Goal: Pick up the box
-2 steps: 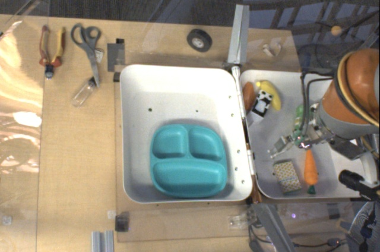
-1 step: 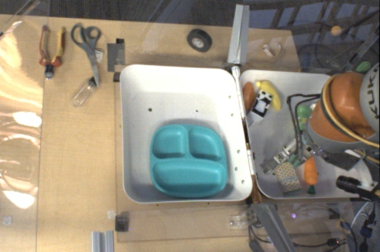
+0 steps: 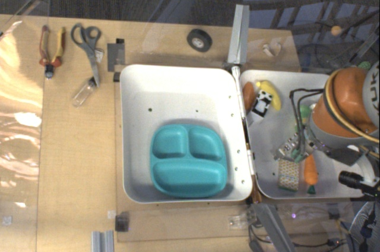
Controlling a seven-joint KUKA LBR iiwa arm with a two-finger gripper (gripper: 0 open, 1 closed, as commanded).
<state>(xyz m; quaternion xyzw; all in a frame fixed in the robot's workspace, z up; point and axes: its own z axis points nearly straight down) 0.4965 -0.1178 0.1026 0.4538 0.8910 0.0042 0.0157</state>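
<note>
A small tan patterned box (image 3: 288,175) lies flat near the front edge of the right bin (image 3: 267,188). My gripper (image 3: 292,148) hangs just above and behind it, under the grey wrist and the orange band (image 3: 343,103) of the arm. Nothing can be seen held in the gripper. A second small black and white box-like item (image 3: 261,104) lies at the bin's back left, apart from the gripper.
An orange carrot (image 3: 310,170) lies right of the tan box. A yellow piece (image 3: 268,89), a brown-orange piece (image 3: 248,94) and a green item (image 3: 306,109) sit further back. A teal divided plate (image 3: 189,160) lies in the left bin (image 3: 133,126). Scissors (image 3: 89,46), pliers (image 3: 51,49) and a tape roll (image 3: 199,40) lie on the bench.
</note>
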